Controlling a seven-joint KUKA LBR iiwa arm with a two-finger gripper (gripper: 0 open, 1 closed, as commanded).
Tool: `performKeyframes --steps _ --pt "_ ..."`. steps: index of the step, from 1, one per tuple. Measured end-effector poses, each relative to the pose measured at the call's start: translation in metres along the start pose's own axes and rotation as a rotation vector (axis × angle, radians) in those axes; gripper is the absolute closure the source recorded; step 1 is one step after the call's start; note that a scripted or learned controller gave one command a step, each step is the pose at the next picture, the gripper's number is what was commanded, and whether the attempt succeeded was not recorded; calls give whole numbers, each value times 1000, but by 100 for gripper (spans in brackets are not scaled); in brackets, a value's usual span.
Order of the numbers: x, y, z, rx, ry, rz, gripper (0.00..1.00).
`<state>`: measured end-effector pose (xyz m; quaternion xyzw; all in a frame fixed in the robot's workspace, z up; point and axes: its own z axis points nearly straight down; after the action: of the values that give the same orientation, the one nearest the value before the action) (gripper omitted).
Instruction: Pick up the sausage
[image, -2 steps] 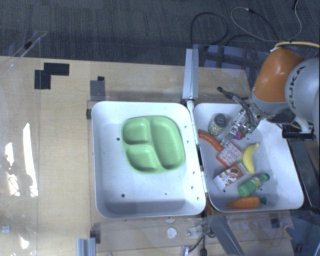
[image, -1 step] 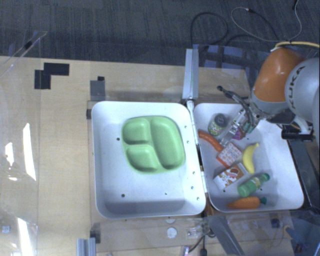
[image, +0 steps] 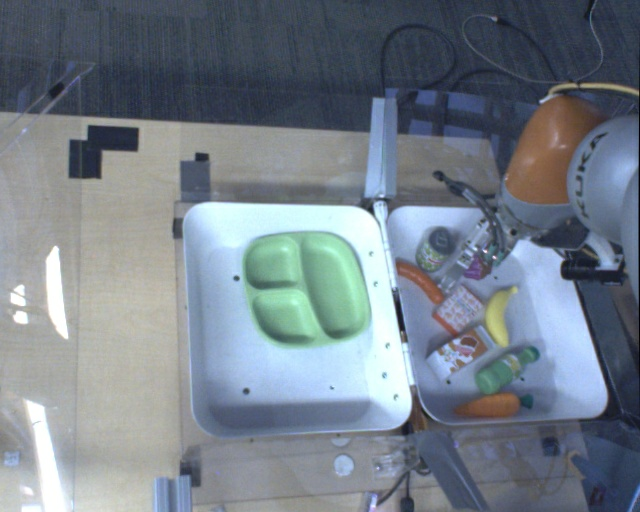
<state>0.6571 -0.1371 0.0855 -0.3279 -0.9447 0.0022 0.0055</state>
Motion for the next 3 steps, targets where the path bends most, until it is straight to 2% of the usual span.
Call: performKeyframes --steps 1,2,3 --pt "0 2 0 2 5 32 0" --pt "47 -49 -2 -19 -17 296 0" --pt "46 2 -2 -18 -14 376 0"
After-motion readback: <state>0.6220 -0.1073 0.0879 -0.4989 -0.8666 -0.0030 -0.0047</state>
